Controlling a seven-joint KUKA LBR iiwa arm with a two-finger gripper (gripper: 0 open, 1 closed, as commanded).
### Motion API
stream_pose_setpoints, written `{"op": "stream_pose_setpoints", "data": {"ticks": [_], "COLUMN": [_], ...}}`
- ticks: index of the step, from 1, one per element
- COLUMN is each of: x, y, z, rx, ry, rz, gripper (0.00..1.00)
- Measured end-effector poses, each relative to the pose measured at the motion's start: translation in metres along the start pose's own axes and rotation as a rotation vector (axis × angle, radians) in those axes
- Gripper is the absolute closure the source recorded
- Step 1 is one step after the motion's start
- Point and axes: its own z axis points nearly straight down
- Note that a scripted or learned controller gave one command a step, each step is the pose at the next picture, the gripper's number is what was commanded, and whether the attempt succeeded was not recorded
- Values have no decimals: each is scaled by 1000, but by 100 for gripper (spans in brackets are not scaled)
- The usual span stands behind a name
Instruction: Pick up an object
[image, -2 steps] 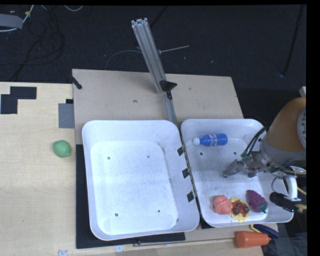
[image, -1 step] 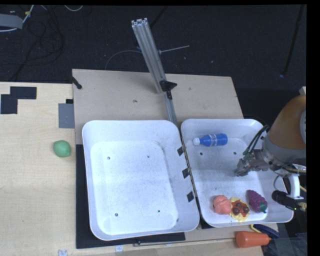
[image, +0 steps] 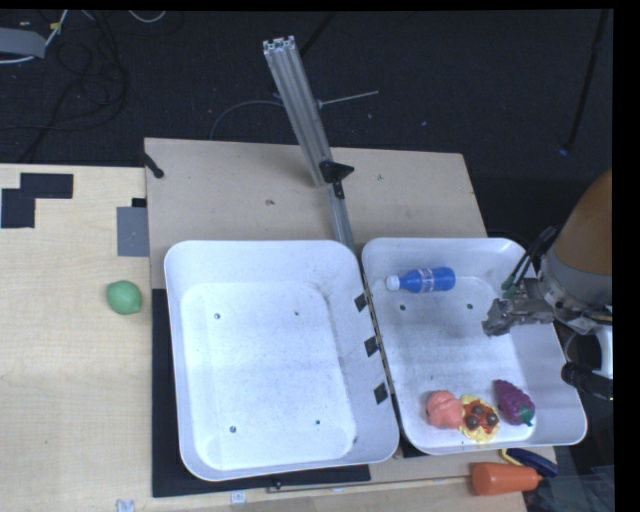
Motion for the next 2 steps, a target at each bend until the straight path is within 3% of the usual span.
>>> {"op": "stream_pose_setpoints", "data": {"ticks": [2], "x": [-5], "y": [-1], "z": [-83], "rx": [0], "ry": [0], "rz": [0], "gripper": [100]}}
